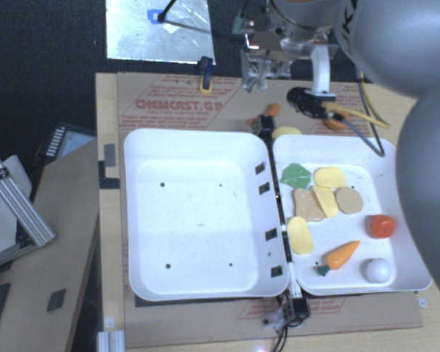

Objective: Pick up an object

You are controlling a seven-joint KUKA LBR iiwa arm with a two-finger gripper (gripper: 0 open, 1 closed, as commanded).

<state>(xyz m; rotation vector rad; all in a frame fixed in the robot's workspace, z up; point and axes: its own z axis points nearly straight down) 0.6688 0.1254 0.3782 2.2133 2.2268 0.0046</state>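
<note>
- The arm (381, 28) enters from the right and top; its grey bulk is cut off by the frame and hides the right bin's far right corner.
- The tool (258, 75) hangs above the cardboard-covered counter (176, 105), beyond the far edge of both bins and clear of every object. It is small and blurred, so I cannot tell how it is set; nothing is seen in it.
- The left bin (198, 211) is white and shallow.
- The right bin (352, 281) holds the objects: a green leaf (295, 174), a yellow round piece (329, 177), a tan bread slice (307, 204), a yellow wedge (325, 201) partly over it, a brown round piece (348, 200), a tomato (382, 226), a pale yellow oval (300, 235), a carrot (339, 255) and a white ball (378, 270).
- A yellow item (286, 133) peeks over the right bin's far rim, partly hidden.
- An orange item (336, 123) behind the bin lies under cables and is hard to identify.
</note>
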